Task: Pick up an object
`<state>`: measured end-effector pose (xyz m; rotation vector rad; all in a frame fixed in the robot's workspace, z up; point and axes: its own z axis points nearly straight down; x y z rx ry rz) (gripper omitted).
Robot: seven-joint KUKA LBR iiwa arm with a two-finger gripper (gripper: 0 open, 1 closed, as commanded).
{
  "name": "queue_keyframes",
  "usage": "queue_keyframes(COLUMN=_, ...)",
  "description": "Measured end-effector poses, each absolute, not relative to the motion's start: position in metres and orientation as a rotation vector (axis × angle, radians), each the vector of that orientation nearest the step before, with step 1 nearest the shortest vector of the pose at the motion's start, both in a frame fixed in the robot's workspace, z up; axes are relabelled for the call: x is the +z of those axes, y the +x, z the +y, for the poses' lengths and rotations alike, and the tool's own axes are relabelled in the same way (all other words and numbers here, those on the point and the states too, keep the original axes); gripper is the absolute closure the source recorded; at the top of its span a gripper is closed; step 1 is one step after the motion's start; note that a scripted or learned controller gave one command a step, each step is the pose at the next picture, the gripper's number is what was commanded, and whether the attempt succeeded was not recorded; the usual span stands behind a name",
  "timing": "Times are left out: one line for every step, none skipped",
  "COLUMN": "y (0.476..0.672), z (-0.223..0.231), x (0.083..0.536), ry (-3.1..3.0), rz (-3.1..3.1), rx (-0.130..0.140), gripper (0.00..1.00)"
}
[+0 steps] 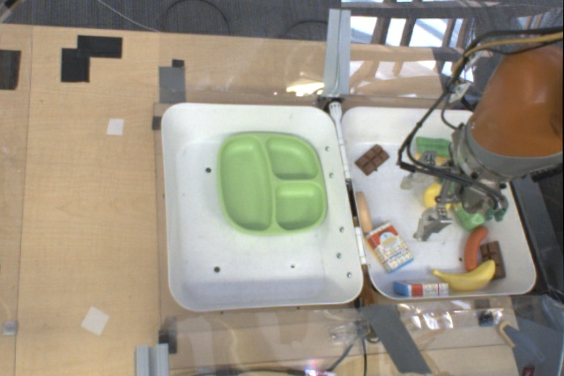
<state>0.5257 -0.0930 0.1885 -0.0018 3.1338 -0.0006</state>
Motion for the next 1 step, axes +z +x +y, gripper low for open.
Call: queue_keyframes(y=0.5465, z=-0.0937, x=0.105, ry=0.068, rz=3.114, rx=-0.004, gripper=0.0)
